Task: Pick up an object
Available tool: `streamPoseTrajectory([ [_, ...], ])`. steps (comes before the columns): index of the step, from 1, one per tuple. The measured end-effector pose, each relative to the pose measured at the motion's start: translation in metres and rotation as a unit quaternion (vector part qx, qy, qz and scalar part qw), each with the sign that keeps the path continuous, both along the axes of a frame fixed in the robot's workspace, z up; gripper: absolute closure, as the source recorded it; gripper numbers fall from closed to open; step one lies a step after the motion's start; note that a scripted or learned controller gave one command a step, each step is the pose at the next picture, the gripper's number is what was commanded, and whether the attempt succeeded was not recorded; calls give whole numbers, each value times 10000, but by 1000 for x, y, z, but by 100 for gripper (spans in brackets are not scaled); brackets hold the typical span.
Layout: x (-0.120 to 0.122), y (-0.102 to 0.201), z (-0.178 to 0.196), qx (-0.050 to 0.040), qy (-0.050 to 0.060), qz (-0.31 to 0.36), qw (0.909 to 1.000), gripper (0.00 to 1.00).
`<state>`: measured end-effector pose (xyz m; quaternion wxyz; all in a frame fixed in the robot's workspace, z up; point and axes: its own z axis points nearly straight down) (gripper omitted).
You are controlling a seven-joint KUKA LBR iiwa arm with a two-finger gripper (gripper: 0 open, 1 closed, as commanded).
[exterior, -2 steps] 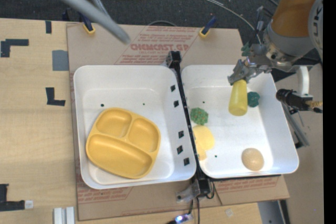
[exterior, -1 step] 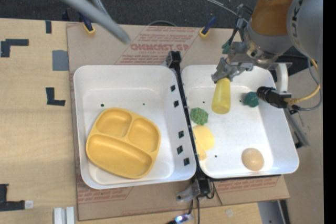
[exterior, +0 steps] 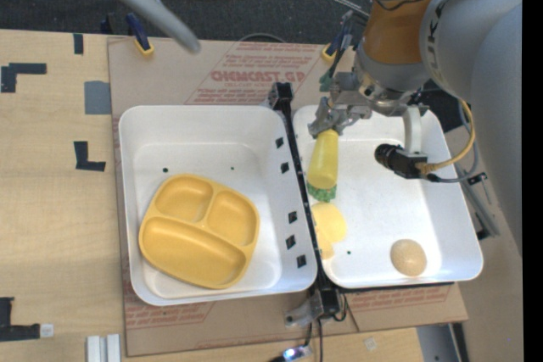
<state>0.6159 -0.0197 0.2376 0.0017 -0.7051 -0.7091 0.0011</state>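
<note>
My gripper (exterior: pixel 326 128) is over the left side of the right bin (exterior: pixel 441 182), close to the divider between the bins. Its fingers are shut on the top end of a yellow elongated object (exterior: pixel 323 165), which hangs upright below them with a green end (exterior: pixel 321 192) at the bottom. Just below it, a pale yellow rounded object (exterior: pixel 328 225) lies on the bin floor by the divider. A tan egg-shaped object (exterior: pixel 408 257) rests in the right bin's near right corner.
The left bin (exterior: pixel 170 127) holds a yellow divided plate (exterior: pixel 199 229). A black clip (exterior: pixel 281 95) sits at the far end of the divider. A black cable fitting (exterior: pixel 399 159) sticks out from the wrist over the right bin. Cardboard lies under both bins.
</note>
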Motion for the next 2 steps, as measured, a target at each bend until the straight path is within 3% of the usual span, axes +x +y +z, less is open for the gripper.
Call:
streamPoseTrajectory([
  [1,18,56,-12,-4,-12,0,10000,100],
  [2,18,112,-20,0,-8,5,10000,100],
])
